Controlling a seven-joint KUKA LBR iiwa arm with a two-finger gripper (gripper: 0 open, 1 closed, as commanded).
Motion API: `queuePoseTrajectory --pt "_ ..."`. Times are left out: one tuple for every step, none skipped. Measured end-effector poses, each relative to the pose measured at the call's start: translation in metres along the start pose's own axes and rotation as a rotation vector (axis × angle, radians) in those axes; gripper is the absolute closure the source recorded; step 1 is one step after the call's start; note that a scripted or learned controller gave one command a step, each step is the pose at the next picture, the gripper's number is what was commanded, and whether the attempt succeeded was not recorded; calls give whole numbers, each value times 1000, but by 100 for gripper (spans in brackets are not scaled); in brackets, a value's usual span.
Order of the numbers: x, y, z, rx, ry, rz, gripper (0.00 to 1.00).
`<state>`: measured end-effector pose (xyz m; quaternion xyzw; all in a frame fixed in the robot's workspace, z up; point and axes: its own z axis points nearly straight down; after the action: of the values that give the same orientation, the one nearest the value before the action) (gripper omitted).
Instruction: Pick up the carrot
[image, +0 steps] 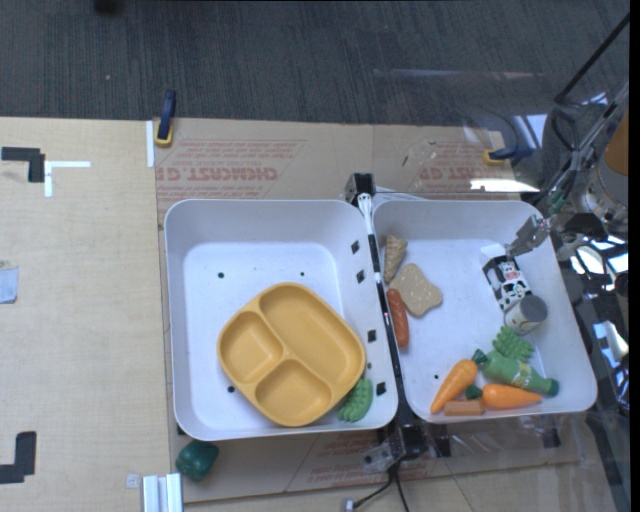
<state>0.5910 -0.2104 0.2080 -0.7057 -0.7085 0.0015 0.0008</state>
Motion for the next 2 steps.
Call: queuePoseTrajectory --pt "64 -45 41 0 0 -251 0" --pt "98 -113 104 -1 1 -330 0"
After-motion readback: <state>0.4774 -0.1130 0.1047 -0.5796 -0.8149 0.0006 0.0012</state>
